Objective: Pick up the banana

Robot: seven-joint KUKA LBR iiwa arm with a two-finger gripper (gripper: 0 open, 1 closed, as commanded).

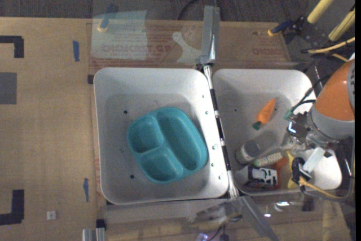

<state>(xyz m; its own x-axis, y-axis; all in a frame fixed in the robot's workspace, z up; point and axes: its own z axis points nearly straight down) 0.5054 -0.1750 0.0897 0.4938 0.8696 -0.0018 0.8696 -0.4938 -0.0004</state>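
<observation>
Two jobs look left to do, grabbing the banana (292, 173) and lifting it: the only yellow bit that may be it lies at the near side of the right bin (237, 84), half hidden by the gripper (299, 147), and one cannot tell if the gripper is wide or narrow. Just left of it a black-and-white thing (263, 175), a grey tube (252, 150) and, farther back, a carrot (265, 112) crowd the way in. The teal plate (166, 144) sits alone in the left bin (113, 93).
</observation>
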